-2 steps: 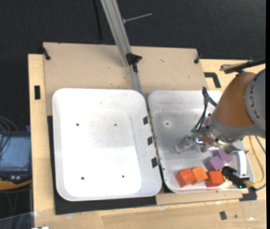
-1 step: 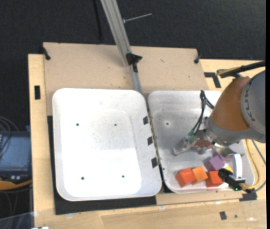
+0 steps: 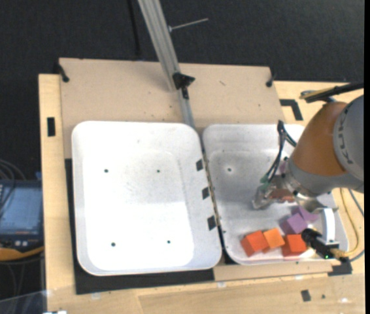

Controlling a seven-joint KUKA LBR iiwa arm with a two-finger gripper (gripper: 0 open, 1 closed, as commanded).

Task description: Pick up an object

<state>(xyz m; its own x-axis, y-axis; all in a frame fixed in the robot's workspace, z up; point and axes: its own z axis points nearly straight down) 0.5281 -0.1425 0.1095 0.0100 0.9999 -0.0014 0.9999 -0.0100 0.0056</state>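
Blocks (image 3: 273, 241) hug right bin (image 3: 237, 142) near edge — end effector (image 3: 263, 198) just above.

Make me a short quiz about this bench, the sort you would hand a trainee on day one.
1. True or false: the coloured blocks lie in the left bin.
2. Multiple choice: the purple block lies (A) nearer the camera than the orange blocks, (B) just behind them, toward the arm, (C) in the other bin.
3. Fill in: the gripper hangs over the ___ bin.

Key:
1. False; they cluster in the near corner of the right bin.
2. B; it sits just behind the orange blocks.
3. Right.
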